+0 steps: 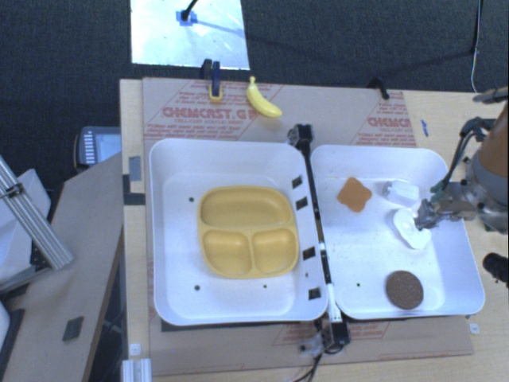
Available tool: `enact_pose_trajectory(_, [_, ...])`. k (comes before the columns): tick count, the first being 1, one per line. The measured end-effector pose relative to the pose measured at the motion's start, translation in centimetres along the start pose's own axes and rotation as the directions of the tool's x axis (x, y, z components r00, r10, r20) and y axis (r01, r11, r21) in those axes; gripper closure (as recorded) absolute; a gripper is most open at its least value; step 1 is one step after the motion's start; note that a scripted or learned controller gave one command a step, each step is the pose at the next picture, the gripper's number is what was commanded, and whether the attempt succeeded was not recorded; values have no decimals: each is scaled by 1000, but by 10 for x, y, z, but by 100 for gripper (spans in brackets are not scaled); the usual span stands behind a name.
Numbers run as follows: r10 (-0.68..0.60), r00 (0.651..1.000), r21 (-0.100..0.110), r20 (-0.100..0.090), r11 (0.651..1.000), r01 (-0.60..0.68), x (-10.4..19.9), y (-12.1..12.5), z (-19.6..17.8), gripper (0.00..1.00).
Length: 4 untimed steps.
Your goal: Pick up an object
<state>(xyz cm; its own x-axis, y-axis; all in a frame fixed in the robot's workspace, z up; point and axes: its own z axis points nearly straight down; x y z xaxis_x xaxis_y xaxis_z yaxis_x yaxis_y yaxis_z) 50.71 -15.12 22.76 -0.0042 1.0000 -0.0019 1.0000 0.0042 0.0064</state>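
White flat plastic piece: lying in the right bin, near its right wall, directly under the gripper tip.
Right shallow white bin: sitting beside the left bin, sharing a dark clipped divider.
Gripper: reaching in from the right edge, hanging over the right bin and meeting the upper edge of the white flat piece.
Finger state: cannot tell; the view is too small and blurred at the tip.
Grey arm: entering at the right side, above the bin's right wall.
Orange square block: resting in the right bin, toward its upper left, apart from the gripper.
Pale translucent object: lying just right of the orange block, near the gripper.
Brown round disc: resting near the right bin's lower right corner.
Left shallow white bin: holding a yellow three-compartment plastic tray at its middle.
Yellow toy banana: lying on the cardboard sheet behind the bins.
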Motion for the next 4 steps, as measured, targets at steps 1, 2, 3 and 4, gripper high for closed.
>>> enact_pose_trajectory(1, [-6, 1000, 4, -4, 1000, 6, 58, 13, 9, 100])
enact_pose_trajectory(2, [-7, 1000, 3, -4, 1000, 7, 113, 17, 1, 100])
enact_pose_trajectory(3, [-6, 1000, 5, -4, 1000, 6, 165, 26, 11, 100])
enact_pose_trajectory(4, [-7, 1000, 5, -5, 1000, 7, 228, 35, 12, 100])
